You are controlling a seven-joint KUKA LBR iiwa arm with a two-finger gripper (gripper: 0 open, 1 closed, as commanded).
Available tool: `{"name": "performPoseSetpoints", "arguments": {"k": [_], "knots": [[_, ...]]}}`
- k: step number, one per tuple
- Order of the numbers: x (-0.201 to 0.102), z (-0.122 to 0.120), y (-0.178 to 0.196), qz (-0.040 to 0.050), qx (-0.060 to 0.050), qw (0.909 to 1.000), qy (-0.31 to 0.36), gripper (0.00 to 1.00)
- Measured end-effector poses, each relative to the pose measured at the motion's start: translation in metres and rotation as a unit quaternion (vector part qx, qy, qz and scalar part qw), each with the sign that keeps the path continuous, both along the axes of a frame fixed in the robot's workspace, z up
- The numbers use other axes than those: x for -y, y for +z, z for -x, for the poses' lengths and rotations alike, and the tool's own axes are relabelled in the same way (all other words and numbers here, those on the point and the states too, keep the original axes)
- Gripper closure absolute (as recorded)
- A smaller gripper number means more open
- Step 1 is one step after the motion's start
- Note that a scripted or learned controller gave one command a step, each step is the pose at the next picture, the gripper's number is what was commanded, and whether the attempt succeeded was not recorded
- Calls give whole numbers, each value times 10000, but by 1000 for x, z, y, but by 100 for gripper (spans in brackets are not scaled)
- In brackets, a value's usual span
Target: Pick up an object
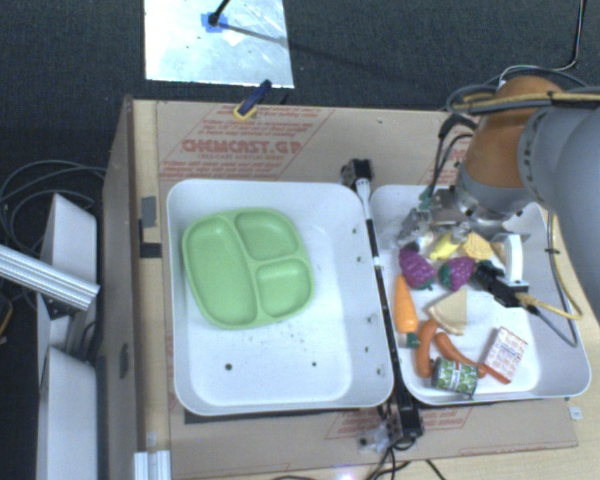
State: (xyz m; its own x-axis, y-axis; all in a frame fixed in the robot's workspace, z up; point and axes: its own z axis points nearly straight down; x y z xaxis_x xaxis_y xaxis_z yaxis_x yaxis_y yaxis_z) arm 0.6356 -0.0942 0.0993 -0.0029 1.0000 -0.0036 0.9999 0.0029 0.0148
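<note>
My gripper (427, 224) hangs low over the far left part of the right bin (565, 368), the grey arm with its orange band reaching in from the right. Just under it lie a yellow toy (443, 247) and two purple grape bunches (414, 266) (461, 271). A yellow wedge (478, 245) sits beside them. Nearer the front are an orange carrot (406, 306), a sandwich wedge (450, 311), orange sausages (444, 347), a green can (454, 376) and a small printed box (507, 351). The gripper's body hides what lies directly below it.
The left bin (280, 368) holds a green divided plate (248, 266). A black clamp (358, 173) sits at the far end of the ridge between the bins. A cable (545, 308) trails across the right bin's right side. Cardboard surrounds both bins.
</note>
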Motion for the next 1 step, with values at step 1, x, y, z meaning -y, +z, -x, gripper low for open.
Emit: {"name": "performPoseSetpoints", "arguments": {"k": [1], "knots": [[28, -34, -14, -13, -58, 10000, 1, 0]]}}
